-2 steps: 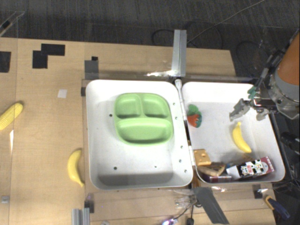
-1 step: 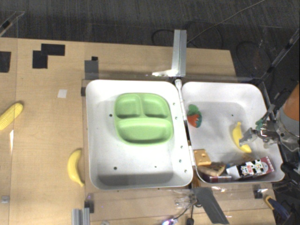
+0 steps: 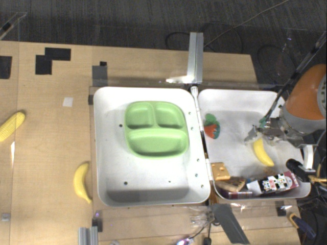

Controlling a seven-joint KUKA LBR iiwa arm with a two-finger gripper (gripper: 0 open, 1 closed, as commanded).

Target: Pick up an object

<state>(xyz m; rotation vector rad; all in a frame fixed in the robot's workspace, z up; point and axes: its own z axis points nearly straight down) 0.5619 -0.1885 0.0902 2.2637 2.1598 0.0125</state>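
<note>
Tool (image 3: 261, 132) hangs low over the right bin (image 3: 232, 102), at 3 o'clock in the frame; its grip state cannot be told. Banana (image 3: 263, 153) lies just beneath it at 6 o'clock. Green tray (image 3: 155, 128) occupies the left bin (image 3: 107, 137).

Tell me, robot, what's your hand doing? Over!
Hand low in right bin, just above banana. Grip unclear. Strawberry off to the side; cracker and box along the front wall, not in the way.
</note>
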